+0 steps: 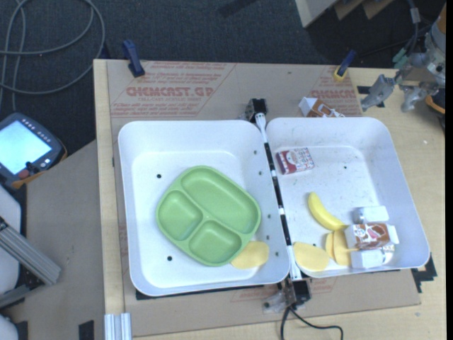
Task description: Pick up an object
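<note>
My gripper (393, 98) hangs above the bench behind the right bin's (396, 154) far right corner, open, with nothing between its fingers. In the right bin lie a red and white carton (294, 160), a yellow banana (324, 212), a white and brown box (371, 236) and two flat yellow pieces (311, 256) near the front edge. The left bin (141, 161) holds a green divided plate (207, 214) and a flat yellow piece (250, 255) at the plate's front right.
A small brown and white carton (322, 108) lies on the bench behind the right bin, left of the gripper. Blue clamps (132, 57) sit at the bench's back edge. A screen device (21, 147) rests off the bench at the left.
</note>
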You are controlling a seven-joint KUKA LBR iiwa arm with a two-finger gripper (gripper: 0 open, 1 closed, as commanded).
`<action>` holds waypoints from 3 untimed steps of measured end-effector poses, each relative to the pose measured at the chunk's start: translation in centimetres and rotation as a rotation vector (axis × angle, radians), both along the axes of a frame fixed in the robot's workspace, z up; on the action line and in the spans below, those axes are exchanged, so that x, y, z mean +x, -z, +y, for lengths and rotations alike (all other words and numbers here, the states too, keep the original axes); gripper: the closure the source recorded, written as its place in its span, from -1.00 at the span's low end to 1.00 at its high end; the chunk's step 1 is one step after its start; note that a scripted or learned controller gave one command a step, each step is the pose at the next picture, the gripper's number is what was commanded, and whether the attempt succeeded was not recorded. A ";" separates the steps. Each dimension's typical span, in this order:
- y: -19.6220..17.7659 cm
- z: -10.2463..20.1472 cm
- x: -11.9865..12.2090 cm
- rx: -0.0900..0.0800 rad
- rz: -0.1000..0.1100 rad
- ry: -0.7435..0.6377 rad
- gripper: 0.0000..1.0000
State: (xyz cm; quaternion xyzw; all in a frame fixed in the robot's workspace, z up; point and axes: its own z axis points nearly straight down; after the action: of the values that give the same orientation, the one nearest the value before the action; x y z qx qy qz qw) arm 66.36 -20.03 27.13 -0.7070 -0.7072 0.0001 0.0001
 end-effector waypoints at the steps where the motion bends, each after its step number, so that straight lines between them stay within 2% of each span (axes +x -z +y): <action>1: 8.5 3.6 -1.3 0.000 0.001 -0.002 -1.00; 2: 8.0 6.6 -4.8 0.001 0.001 -0.001 -1.00; 3: 18.7 6.4 -8.3 0.000 -0.001 0.001 -1.00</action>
State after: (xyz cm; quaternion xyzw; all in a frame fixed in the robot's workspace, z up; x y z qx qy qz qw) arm 58.01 -13.65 8.45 -0.7073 -0.7069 0.0000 -0.0001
